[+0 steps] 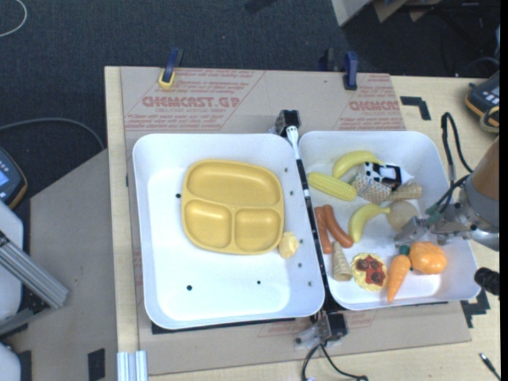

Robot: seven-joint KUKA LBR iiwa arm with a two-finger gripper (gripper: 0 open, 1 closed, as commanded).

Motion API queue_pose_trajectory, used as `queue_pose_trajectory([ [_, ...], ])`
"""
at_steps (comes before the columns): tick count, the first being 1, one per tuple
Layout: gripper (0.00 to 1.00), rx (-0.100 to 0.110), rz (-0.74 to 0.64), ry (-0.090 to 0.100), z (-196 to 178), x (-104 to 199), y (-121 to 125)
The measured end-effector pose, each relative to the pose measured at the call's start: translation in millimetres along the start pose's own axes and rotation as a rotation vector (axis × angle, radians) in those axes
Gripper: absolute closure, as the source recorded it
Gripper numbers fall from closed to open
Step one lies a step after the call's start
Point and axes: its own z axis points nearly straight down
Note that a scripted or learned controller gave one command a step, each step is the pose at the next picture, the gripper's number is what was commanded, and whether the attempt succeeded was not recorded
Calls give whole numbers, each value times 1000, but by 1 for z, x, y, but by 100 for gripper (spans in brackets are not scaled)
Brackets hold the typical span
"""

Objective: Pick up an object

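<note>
bench bins point(159, 236): tray point(232, 206), toy food point(373, 228)

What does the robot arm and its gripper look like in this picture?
The arm enters at the right edge as a blurred grey shape. Its gripper is grey metal with thin fingers. A black cable loops beside it. No markings can be read.

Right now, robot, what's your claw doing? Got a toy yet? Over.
Gripper low in right bin, nothing seen held. Orange pepper and carrot beside it. Toys crowd close.
</note>
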Motion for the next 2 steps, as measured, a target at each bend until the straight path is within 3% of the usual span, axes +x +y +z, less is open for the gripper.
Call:
queue_pose_trajectory([
  [1,0,-3,0,-1,37,1,0],
  [2,100,-9,1,-4,24,0,1],
])
